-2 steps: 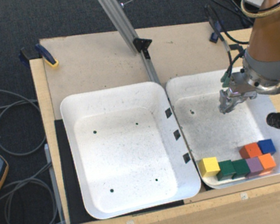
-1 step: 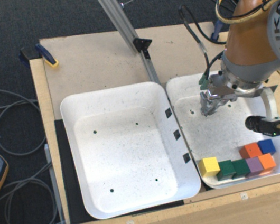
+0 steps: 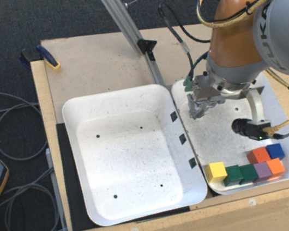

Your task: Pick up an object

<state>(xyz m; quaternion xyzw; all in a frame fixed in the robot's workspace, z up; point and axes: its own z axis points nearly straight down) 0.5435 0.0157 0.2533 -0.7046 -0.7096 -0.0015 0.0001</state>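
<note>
Several coloured blocks lie clustered along the front edge of the right bin [image 3: 214, 133]: a yellow block [image 3: 217, 171], green blocks [image 3: 240, 174], a purple block [image 3: 263, 171], an orange block [image 3: 275, 166], a red block [image 3: 261, 154] and a blue block [image 3: 275, 150]. My gripper [image 3: 198, 106] hangs over the back left part of the right bin, close to the wall shared with the left bin. It is well behind the blocks and apart from all of them. I see no block at the gripper.
The left bin [image 3: 78, 118] sits beside the right one. A slanted metal rail [image 3: 129, 26] rises behind the bins. A black device on a yellow cable [image 3: 249, 128] hangs over the right bin, just behind the red block. The grey and orange arm [image 3: 250, 21] covers the back right.
</note>
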